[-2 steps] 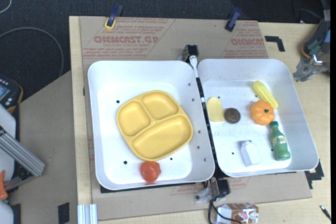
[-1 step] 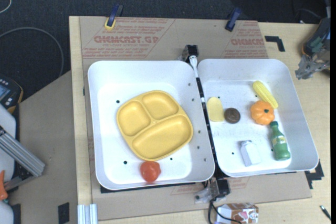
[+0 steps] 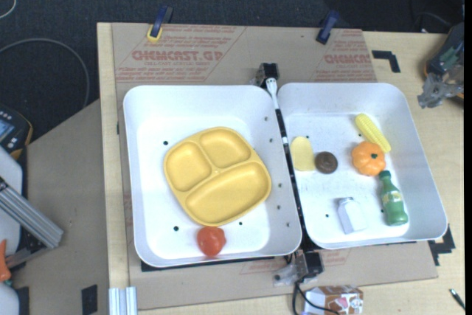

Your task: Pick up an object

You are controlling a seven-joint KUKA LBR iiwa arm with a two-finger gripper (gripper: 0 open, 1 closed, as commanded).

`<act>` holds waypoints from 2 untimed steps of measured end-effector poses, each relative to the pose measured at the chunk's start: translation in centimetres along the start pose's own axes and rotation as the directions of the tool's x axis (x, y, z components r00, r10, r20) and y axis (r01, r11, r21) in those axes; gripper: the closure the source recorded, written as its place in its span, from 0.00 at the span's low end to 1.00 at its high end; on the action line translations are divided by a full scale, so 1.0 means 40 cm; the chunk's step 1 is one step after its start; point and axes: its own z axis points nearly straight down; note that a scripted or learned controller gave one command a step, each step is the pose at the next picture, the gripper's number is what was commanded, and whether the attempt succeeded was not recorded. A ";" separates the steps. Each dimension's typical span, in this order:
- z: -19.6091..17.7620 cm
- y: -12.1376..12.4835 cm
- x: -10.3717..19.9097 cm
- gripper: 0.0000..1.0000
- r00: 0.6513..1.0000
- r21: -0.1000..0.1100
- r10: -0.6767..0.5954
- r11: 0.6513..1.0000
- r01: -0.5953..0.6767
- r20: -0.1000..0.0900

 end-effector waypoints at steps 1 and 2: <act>-0.026 0.002 0.000 1.00 1.000 -0.004 0.000 1.000 0.000 0.002; -0.052 0.004 -0.001 1.00 1.000 -0.007 -0.001 1.000 0.001 0.003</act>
